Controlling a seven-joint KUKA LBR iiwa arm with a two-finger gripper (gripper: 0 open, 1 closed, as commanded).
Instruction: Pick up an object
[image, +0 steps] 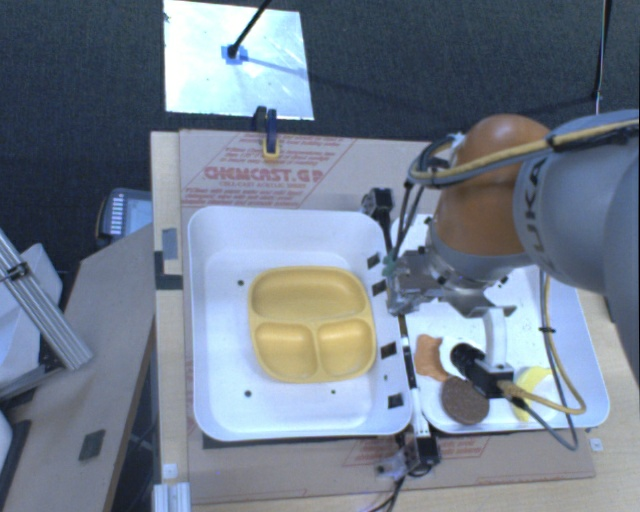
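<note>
1. Approach step: tool (402, 288) over the left edge of right bin (590, 395); open or closed, cannot tell.
2. Candidates there: orange scrap (428, 355), brown disc (465, 401). Yellow plate (305, 325) in left bin (215, 300).
3. Next, likely: centre over one piece, descend, close.

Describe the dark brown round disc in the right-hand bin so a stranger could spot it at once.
Start at the shallow white bin on the view's right. Go to its near edge, by the wall shared with the other bin: a flat dark brown round disc lies there. Its neighbours, a thin orange piece and a small yellow piece, are bright and not round.
</note>
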